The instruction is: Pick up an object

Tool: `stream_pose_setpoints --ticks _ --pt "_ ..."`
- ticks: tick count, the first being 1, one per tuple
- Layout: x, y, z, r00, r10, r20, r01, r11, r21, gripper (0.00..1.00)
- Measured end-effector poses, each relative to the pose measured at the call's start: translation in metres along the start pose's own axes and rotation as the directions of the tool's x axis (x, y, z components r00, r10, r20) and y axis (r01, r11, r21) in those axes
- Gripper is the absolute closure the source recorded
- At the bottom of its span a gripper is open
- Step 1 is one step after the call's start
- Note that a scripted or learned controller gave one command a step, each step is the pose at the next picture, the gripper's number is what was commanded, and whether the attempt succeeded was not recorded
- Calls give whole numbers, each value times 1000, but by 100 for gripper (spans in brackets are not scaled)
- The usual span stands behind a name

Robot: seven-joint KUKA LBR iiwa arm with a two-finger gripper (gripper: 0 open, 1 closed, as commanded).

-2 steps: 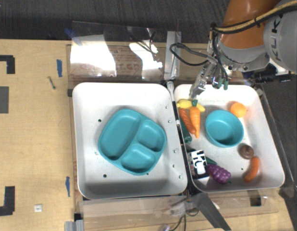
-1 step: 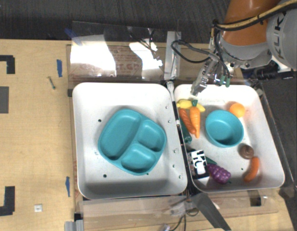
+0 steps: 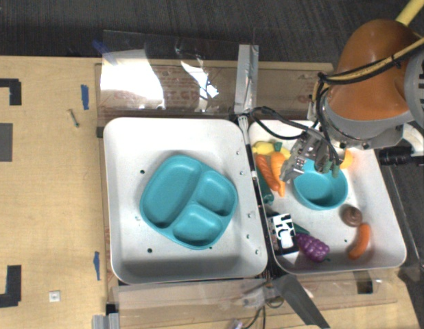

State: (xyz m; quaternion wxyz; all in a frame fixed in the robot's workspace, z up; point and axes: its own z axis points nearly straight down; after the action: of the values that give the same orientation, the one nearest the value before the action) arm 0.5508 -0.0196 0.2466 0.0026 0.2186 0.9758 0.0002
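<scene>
Apparently, the likeliest target was the small teal bowl (image 3: pixel 322 188) in the right bin (image 3: pixel 387 214), judged light, rigid and smooth, so best pinched across its thin rim. The gripper (image 3: pixel 313 157) was seen poised at the bowl's far rim, beside the orange carrot (image 3: pixel 269 171). Nothing was seen held, and its closure could not be told.

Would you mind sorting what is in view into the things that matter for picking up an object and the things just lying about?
For the job:
gripper, low over the right bin
teal bowl, just below it
carrot
purple grapes
sausage
brown ball

Lying about:
teal divided plate in the left bin
blue tape on the bench
</scene>
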Motion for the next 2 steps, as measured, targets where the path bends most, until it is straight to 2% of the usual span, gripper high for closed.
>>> stream_pose_setpoints --ticks 1,2 --pt "24 80 -15 975 -223 2 223 975 -4 100" --pt "69 11 63 952 -307 -5 307 952 0 100"
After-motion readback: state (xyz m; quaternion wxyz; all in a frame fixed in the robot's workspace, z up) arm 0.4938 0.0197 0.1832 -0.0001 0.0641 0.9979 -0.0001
